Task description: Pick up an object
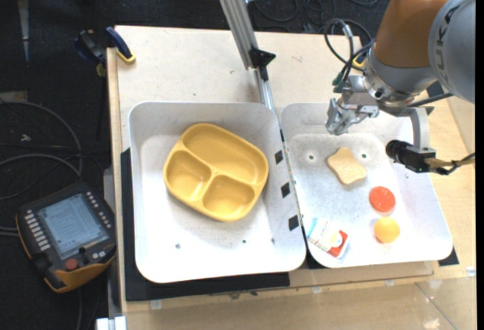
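The slice of toast (pixel 347 166) lies in the right bin (pixel 423 245), the likeliest target; the end effector (pixel 338 124) hangs just above and behind it, gripping nothing — whether it is spread I cannot tell; this looks like the approach step; next it must descend squarely over the toast; beyond the toast sit a red disc (pixel 382 199), a yellow ball (pixel 386 230) and a small packet (pixel 329 239).
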